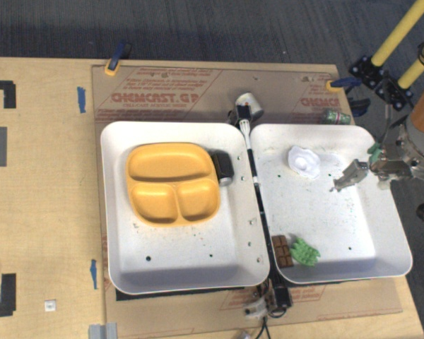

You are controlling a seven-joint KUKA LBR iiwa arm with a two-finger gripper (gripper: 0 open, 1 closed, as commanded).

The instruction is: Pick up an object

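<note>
The gripper [344,177] hangs over the right bin [381,260] near its right edge, holding nothing; whether its fingers are spread I cannot tell. A white cup [304,162] lies near the bin's far edge, a green toy [305,253] and brown block [281,251] at its near left corner. Descending here likely closes on bare floor

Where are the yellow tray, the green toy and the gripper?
yellow tray [173,182], camera view, on the ridge where its three compartments meet.
green toy [305,253], camera view, on the middle of its body.
gripper [350,174], camera view, at its fingertip end over the right bin.
</note>
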